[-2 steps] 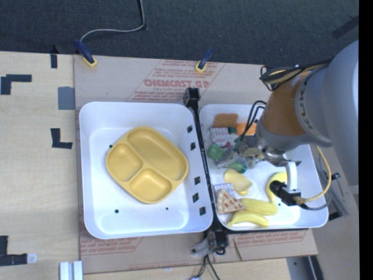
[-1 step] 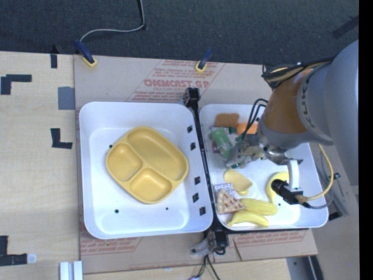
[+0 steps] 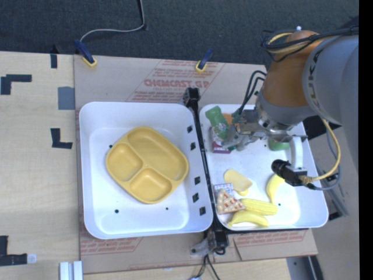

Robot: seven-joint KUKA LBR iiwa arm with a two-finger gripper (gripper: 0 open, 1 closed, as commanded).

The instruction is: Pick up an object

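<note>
Gripper (image 3: 228, 137) low in right bin's (image 3: 312, 214) top-left corner, by a green packet (image 3: 214, 119) near the divider; grip state can't tell. Bananas (image 3: 252, 212) hug front edge. Left bin (image 3: 93, 214): yellow tray (image 3: 147, 164) centred, margins free.

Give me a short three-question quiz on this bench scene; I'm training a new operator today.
1. True or false: the yellow divided plate lies in the same bin as the banana.
2. Which bin is the hand over? A) left bin B) right bin C) neither
3. Fill in: the small packet of snacks lies near the right bin's ____ edge, the one next to the left bin.

Key:
1. False; the plate is alone in the left bin.
2. B; it is over the far part, by a green item.
3. Left.
</note>
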